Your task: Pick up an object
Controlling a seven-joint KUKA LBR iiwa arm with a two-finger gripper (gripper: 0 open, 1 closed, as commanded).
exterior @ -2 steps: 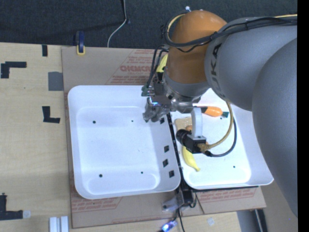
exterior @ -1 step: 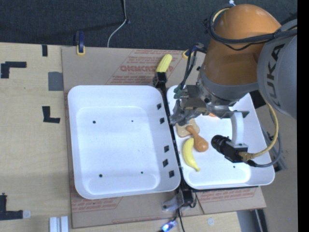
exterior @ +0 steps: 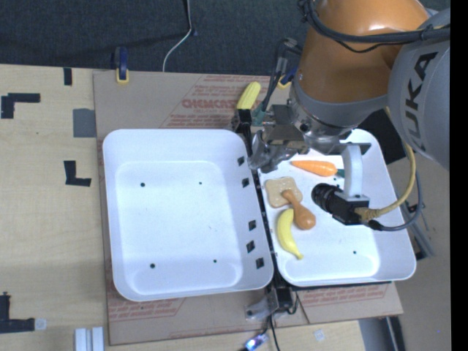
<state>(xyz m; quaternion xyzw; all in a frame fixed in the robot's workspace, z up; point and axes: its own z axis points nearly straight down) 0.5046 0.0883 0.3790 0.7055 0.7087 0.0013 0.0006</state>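
My arm [exterior: 420,86] is grey, marked KUKA in dark letters, with a glossy orange band [exterior: 358,28] above the wrist. A black cable loops across the band's top.

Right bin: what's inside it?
A carrot, a banana, a tan slice and a brown drumstick-like toy. The arm covers its far corner.

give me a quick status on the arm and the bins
Gripper low over right bin's back left corner. Carrot, banana, drumstick lie loose.
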